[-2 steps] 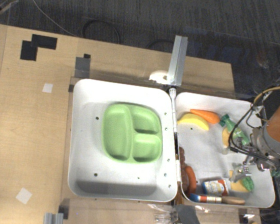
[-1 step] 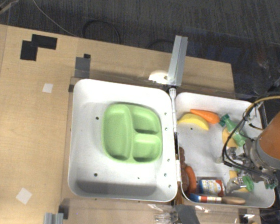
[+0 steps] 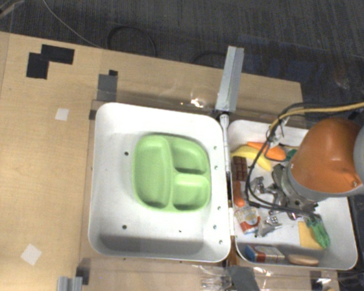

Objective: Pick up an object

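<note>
Camera view: arm [image 3: 327, 158] crowds cluttered right bin [image 3: 348, 242].

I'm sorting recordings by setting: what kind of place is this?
Probably a robotics lab test bench: a pale wooden benchtop bears two shallow white bins, one holding a green divided plastic tray, while a grey arm's orange wrist band hangs over the cluttered one.

A pale green three-compartment plastic tray [image 3: 171, 172] lies in the glossy white left bin [image 3: 109, 185]; the matching white right bin [image 3: 344, 238] holds yellow, orange, red and green items beneath the grey arm's orange band [image 3: 327, 158], on a light wooden bench [image 3: 28, 176] marked with black squares.
</note>
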Robot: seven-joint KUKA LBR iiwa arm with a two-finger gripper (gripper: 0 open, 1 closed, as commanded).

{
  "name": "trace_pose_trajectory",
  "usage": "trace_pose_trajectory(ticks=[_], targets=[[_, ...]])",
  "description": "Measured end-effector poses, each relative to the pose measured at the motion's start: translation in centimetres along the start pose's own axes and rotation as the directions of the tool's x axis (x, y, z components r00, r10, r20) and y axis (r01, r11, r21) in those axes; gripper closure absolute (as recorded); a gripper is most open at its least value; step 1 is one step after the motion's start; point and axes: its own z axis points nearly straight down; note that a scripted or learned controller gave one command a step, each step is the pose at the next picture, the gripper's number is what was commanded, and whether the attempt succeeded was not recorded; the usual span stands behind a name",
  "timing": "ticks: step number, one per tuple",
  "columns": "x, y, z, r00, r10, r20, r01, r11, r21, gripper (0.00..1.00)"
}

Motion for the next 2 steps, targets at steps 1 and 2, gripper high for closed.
trace_pose_trajectory(ticks=[1, 2], targets=[[-0.4, 0.0, -1.1, 1.0, -0.007, 0.009, 0.007, 1.0, 0.003, 1.0], [-5.7, -5.3, -12.6, 1.0, -0.011, -0.008, 0.011, 1.0, -0.002, 1.0]])
